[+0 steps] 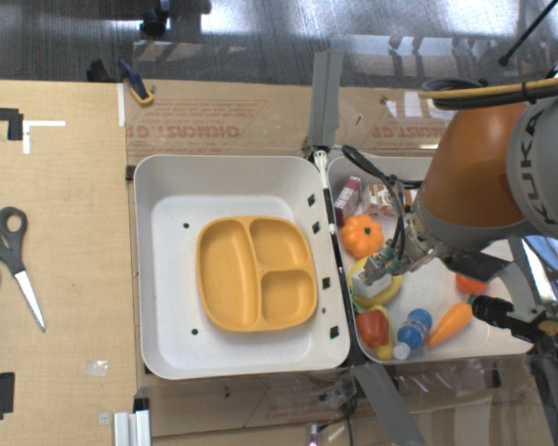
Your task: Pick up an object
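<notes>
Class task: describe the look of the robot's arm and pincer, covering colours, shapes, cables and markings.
The arm is bulky and rounded, grey with a broad orange band and dark lettering along its grey shell. Yellow and black cables curve over its top. The pincer is small, metallic grey, with thin wires running alongside it.
</notes>
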`<control>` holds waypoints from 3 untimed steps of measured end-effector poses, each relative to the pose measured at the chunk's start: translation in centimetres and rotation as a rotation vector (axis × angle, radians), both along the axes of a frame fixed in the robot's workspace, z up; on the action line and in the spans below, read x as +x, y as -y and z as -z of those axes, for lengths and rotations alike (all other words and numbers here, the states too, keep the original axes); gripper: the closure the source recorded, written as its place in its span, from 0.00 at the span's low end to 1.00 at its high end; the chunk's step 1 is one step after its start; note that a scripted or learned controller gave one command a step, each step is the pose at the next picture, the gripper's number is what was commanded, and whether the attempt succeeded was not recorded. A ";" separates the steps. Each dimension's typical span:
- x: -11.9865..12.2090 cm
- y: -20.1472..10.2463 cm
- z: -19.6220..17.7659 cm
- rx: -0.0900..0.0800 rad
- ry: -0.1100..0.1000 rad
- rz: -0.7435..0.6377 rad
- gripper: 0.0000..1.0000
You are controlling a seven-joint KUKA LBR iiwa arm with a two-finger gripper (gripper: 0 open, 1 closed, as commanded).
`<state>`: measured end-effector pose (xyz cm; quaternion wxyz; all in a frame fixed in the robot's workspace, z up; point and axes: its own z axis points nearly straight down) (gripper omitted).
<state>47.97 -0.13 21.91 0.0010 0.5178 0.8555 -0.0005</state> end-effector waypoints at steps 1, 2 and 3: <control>3.2 8.1 -6.5 0.000 -0.002 -0.192 1.00; 3.2 8.1 -6.5 0.000 -0.002 -0.193 0.00; 7.1 9.7 2.6 0.000 -0.003 -0.057 0.00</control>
